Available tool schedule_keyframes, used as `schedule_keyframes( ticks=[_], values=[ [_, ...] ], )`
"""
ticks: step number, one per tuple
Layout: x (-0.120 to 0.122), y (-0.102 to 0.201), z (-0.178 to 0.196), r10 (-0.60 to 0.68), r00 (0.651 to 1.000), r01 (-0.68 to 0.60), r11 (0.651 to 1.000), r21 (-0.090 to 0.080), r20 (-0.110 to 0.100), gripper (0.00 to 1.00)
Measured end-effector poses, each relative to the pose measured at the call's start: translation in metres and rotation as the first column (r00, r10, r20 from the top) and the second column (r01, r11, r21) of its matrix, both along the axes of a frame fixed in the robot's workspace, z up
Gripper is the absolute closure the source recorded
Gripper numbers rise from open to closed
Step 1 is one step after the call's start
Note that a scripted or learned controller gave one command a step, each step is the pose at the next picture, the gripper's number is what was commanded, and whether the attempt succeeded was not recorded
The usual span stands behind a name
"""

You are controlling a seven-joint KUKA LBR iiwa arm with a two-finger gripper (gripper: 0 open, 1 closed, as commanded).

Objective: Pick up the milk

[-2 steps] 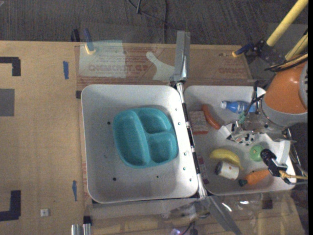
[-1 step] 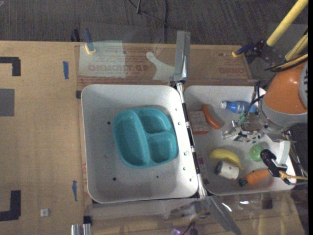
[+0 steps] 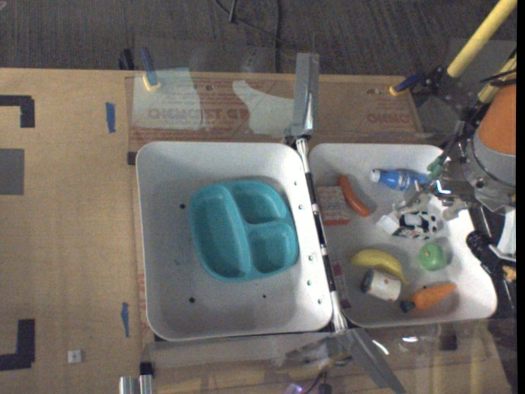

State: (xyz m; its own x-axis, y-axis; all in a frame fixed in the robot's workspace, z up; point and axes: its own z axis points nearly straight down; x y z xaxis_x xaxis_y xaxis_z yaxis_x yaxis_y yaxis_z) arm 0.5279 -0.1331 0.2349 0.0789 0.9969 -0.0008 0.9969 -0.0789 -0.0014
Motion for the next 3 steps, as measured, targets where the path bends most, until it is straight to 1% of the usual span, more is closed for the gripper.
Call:
schedule_keyframes(
  ticks=[1,2,3],
  values=[
    [0.017,-0.017,-0.061,0.069,0.998,-0.069,0.998,0.002,-0.002,0.0],
    [0.044,-0.051,-0.116,0.007,0.999,-0.007,1.0,-0.011,0.038,0.0],
    [0.059,-0.064,-0.128,0.028,0.999,-0.028,1.0,-0.009,0.04,0.0]
  ],
)
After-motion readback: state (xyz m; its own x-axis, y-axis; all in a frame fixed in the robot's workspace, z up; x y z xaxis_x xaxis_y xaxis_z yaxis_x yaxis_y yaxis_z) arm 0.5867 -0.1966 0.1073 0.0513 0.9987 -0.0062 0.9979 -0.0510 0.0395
